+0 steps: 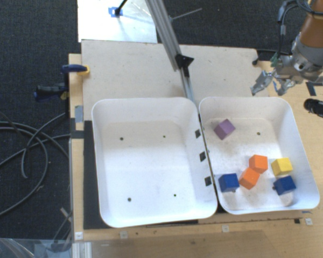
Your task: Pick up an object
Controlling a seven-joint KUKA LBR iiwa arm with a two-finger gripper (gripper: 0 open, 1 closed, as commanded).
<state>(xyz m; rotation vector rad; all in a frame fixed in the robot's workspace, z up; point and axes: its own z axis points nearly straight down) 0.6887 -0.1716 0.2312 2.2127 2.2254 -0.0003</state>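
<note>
The right bin (299, 138) holds a purple block (224, 128) near its far left, two orange blocks (258, 163) (249, 178) touching in the middle, a yellow block (281, 166), and two blue blocks (229, 182) (284, 185) near the front. My gripper (271, 84) hangs above the bench just beyond the right bin's far rim, at the upper right. Its two fingers are spread apart with nothing between them. It is well away from all the blocks.
The left bin (105, 144) sits beside the right one, sharing a middle rim. A slanted metal pole (167, 31) crosses the back of the bench. Clamps (62, 87) and cables (21, 144) lie off the bench's left side.
</note>
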